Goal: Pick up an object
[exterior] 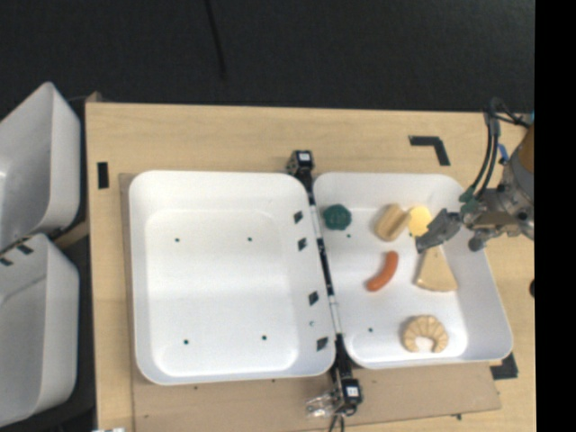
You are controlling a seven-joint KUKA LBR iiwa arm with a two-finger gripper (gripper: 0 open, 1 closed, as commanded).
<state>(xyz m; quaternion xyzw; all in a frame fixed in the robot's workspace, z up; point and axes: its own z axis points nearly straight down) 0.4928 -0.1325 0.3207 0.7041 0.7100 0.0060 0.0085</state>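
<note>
The right bin (477,331) holds several small items: a green round piece (337,216), a tan oval roll (390,222), a yellow lump (419,220), an orange-red sausage (382,271), a tan wedge (436,274) and a croissant (425,334). My gripper (455,237) reaches in from the right, over the bin's upper right part. It is open, just above the tan wedge and right of the yellow lump. One finger (436,232) slants down beside the yellow lump. Nothing sits between the fingers.
The left bin (216,273) sits beside the right one, joined along a clipped middle seam (322,277). Both rest on a wooden board (225,138). White containers (31,169) stand off the board at the far left. Cables (493,151) hang above the wrist.
</note>
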